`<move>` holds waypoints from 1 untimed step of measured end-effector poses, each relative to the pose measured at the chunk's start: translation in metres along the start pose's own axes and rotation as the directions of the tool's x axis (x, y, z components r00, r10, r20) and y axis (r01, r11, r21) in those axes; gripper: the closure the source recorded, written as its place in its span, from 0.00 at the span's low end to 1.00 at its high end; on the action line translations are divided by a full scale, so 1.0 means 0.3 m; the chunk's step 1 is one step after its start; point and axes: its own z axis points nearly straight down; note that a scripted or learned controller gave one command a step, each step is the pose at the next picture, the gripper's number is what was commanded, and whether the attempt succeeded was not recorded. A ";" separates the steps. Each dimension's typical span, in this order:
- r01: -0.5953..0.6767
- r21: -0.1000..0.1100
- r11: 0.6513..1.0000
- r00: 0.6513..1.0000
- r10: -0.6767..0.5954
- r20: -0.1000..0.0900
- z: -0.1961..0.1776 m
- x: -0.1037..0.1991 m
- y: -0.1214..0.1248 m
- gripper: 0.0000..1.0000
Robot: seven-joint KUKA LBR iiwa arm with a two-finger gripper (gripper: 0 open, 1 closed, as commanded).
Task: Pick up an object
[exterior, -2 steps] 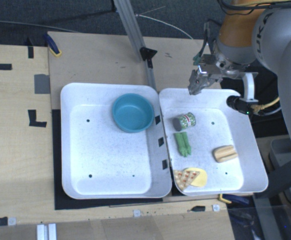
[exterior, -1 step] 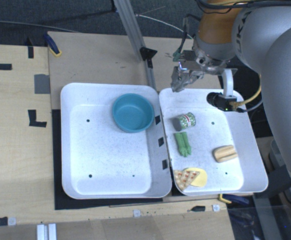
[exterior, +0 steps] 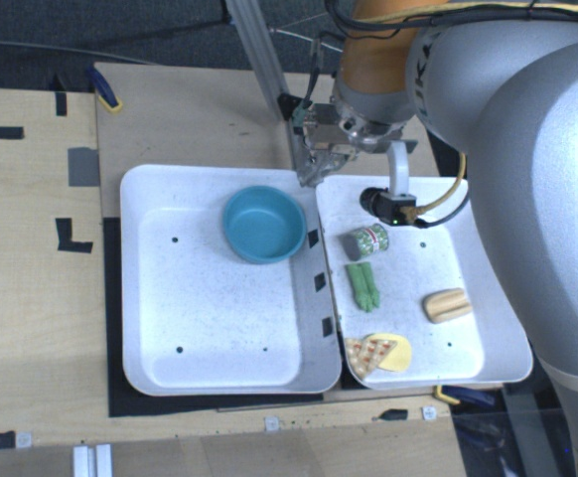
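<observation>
Waffle-pattern wedge [exterior: 376, 354] sits nearest, then bread roll [exterior: 446, 305] and green piece [exterior: 362, 286] behind it. Can [exterior: 369, 240] is closest to my fingers [exterior: 311, 174]; can't tell their opening, nothing visibly held. I'd centre over the can, then descend straight.

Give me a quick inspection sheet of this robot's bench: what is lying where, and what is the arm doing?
Surface: wooden bench bearing two white bins, left bin and right bin, side by side on a dark mat.
Job's things: blue bowl in the left bin; small can, green toy, bread roll and waffle-patterned wedge in the right bin.
Clutter: black tape marks on the bench.
Grippers: gripper hangs above the bins' shared top edge, holding nothing visible.
Cables: black and yellow cables loop near the wrist.
Surroundings: dark floor beyond the bench.
</observation>
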 end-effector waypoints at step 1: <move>0.000 0.000 1.000 1.000 0.000 0.000 0.056 0.183 0.003 1.00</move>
